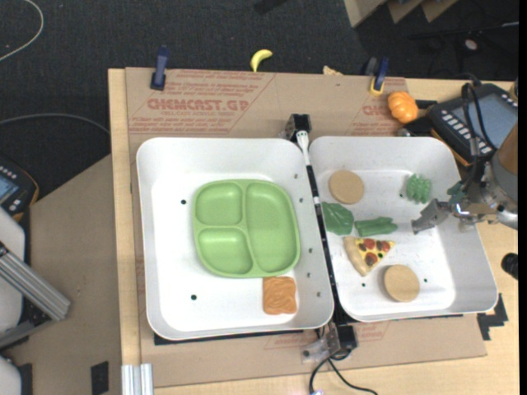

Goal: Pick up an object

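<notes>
Here, end effector (pixel 438 208) at right of frame, over right bin (pixel 436 299), fingers spread open, holding nothing; pizza slice (pixel 368 252) lower left of it.

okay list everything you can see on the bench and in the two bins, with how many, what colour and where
Divided plate: 1, light green, middle of left bin.
Orange-brown food piece: 1, left bin, just below the plate.
Round tan discs: 2, right bin; one upper left, one lower middle.
Green toy pieces: 3, right bin; two at left centre, one upper right.
Pizza slice: 1, yellow with red spots, right bin centre.
Small orange fruit: 1, on the board above the right bin.
Banana: 1, yellow, beyond the board's top edge.
Blue clamps: 2, board's top edge.
End effector: 1, grey, over right bin's right side.
</notes>
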Robot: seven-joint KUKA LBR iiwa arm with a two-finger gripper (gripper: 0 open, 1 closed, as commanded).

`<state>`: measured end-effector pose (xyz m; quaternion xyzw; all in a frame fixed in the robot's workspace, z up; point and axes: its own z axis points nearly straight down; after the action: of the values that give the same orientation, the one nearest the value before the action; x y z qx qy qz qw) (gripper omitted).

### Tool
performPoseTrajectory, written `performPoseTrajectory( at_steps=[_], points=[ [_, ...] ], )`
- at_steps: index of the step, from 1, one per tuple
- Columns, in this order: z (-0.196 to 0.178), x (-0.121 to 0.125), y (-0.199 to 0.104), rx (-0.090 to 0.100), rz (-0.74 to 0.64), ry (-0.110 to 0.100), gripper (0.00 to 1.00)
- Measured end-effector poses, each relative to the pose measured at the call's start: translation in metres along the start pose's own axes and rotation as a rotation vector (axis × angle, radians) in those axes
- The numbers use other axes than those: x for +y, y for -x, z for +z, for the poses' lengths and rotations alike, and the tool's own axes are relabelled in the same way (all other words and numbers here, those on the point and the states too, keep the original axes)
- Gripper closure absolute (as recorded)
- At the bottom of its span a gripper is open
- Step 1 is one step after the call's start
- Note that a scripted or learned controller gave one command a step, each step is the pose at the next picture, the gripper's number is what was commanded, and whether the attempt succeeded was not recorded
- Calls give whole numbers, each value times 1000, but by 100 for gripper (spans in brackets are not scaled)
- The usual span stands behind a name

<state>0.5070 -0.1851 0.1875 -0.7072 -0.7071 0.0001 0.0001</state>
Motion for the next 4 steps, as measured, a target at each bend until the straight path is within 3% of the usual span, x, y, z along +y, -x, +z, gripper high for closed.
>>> performPoseTrajectory(
  at_steps=[1,2,3,4],
  points=[
    [105,-31,3,4,2,-10,0],
    [89,-28,4,-1,1,2,100],
    [83,-27,-61,4,-6,-2,100],
    [102,-27,-93,-2,-1,3,100]
  ],
)
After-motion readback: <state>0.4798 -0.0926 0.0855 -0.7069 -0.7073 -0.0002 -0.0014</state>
